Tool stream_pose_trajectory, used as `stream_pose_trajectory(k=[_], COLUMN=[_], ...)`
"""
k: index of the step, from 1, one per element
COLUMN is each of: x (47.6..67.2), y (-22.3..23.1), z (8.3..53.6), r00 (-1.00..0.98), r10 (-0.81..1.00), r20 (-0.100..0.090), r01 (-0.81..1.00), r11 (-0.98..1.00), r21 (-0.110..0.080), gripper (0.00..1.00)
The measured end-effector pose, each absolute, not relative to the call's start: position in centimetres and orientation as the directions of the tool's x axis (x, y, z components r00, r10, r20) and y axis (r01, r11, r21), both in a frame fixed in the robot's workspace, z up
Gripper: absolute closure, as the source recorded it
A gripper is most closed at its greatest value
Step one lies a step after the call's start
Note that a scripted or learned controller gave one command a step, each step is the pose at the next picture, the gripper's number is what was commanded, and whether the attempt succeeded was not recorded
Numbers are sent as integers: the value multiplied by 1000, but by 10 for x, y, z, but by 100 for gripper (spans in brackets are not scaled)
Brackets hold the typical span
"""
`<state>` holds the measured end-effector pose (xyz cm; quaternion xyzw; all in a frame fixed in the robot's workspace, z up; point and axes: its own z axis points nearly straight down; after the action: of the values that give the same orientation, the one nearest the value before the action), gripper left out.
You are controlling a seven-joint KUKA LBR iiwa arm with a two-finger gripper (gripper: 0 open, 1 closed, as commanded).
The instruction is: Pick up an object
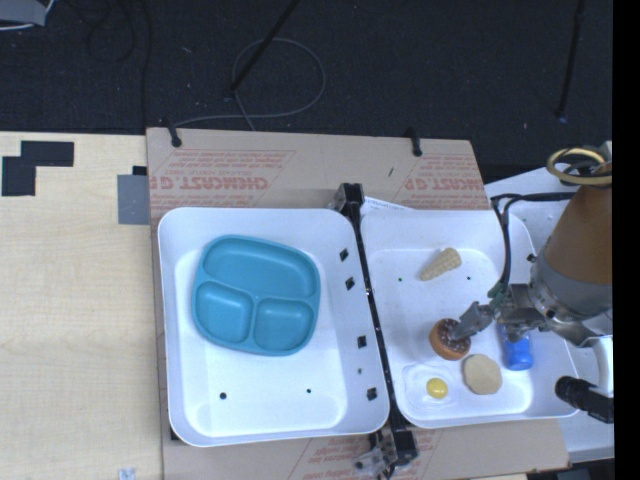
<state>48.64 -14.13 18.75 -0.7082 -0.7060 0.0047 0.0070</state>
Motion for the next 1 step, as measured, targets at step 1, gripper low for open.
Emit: stream_pose_trajectory(k=[1], x=[489], y=[-142], z=[194], r00=[1], r10=[1000], r20=[1], r01=[1000], r11=[-1], r21=[-4], gripper=[0])
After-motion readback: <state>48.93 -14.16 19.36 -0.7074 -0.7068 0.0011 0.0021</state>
